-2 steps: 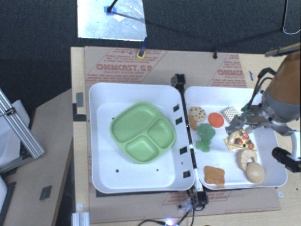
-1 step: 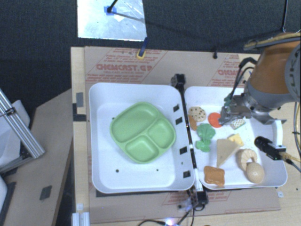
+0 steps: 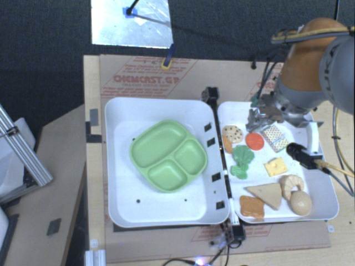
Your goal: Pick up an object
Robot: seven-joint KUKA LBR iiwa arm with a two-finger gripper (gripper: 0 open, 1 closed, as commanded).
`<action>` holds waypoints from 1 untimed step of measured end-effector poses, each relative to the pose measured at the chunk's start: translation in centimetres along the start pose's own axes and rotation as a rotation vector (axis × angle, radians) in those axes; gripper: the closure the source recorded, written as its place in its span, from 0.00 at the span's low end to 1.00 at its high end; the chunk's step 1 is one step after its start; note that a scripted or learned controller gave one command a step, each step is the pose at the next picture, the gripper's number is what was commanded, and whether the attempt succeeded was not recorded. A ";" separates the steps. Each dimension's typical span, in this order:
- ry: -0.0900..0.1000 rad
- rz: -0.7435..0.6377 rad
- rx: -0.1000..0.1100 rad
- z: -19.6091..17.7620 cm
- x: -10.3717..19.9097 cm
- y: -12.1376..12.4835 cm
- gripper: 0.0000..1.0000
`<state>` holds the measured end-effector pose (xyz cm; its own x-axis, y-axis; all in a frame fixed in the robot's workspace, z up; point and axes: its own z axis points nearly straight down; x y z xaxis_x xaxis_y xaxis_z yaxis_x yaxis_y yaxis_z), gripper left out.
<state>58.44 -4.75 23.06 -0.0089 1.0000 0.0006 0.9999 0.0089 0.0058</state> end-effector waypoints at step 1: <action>-0.001 0.002 0.003 1.6 1.9 2.0 1.00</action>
